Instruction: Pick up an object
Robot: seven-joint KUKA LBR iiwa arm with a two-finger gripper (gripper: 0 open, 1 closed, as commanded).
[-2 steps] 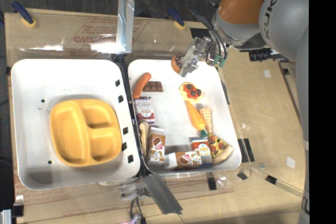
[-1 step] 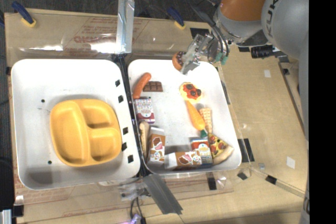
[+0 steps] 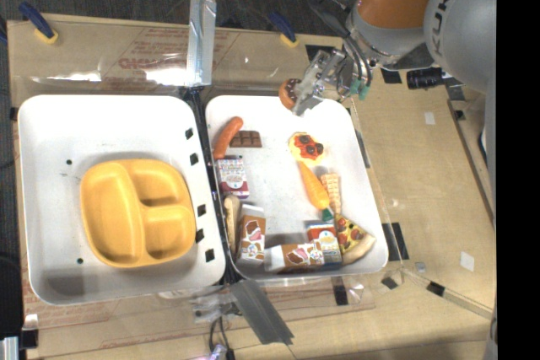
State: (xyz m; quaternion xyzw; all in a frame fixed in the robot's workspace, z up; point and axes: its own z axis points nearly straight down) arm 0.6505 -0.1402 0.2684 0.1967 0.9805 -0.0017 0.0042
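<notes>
- Camera view, arm: the grey KUKA arm (image 3: 460,4) comes in from the upper right, its orange band above the wrist; the wrist tilts down and to the left, toward the far rim of the right bin (image 3: 367,181).
- Gripper (image 3: 305,94): hangs at the right bin's far edge, near its upper middle. A small round brown piece, a doughnut-like toy (image 3: 289,93), sits right at the fingertips; the fingers look closed narrow against it, though the contact itself is too small to make out with certainty.
- Right bin, contents: a sausage (image 3: 227,137) and a chocolate bar (image 3: 246,139) near the far left corner; a small pizza-like round (image 3: 307,147) toward the far right; a carrot (image 3: 313,185) lying aslant in the middle right, just beside a waffle cone (image 3: 332,192); a small carton (image 3: 233,176) by the left wall.
- Right bin, near edge: a cluster of small cartons and packets (image 3: 291,249) touching one another, with a pizza slice (image 3: 354,238) at the near right corner.
- Left bin (image 3: 51,265): holds a yellow divided tray (image 3: 137,211), lying flat in the middle.
- Bench: a silver taped strip (image 3: 202,42) stands between the bins at the far side.
</notes>
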